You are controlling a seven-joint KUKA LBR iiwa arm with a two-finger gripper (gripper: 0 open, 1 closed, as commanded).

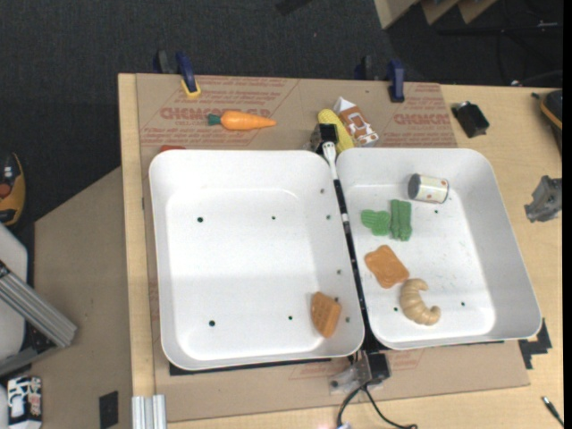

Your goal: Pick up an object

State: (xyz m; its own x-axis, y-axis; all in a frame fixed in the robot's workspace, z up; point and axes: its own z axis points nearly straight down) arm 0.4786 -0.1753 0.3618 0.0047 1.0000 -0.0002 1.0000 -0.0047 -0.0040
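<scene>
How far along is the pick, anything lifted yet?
Nothing looks picked yet. The croissant, toast slice, green piece and small can lie in the right bin; one bread piece lies in the left bin. The whole pick remains.

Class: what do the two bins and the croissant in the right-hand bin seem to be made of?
Bins: likely smooth moulded plastic; glossy white, rounded corners, soft sheen. Croissant: probably toy plastic or rubber; even tan colour, smooth ridges, no crumbs. The look leaves it open.

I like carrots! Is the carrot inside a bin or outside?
Outside. The carrot lies on the brown board behind the left bin, beyond its far rim and not touching it.
</scene>
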